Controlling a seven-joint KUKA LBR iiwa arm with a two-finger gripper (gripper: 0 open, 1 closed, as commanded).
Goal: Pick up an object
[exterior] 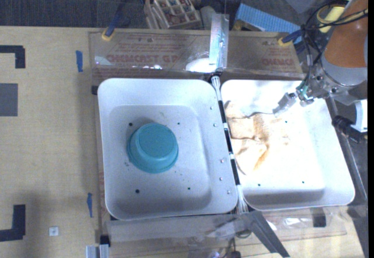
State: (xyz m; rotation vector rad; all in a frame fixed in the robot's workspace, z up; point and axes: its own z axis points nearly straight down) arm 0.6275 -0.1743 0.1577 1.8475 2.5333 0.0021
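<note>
Teal bowl sits upside down mid left bin; gripper hangs over right bin, whether it's holding anything I can't tell; suggest crossing left and pinching the bowl's rim.

Behind the left bin, a clear panel carries reddish lettering, mirrored and too blurred to read. A similar faint print marks the right panel.
</note>
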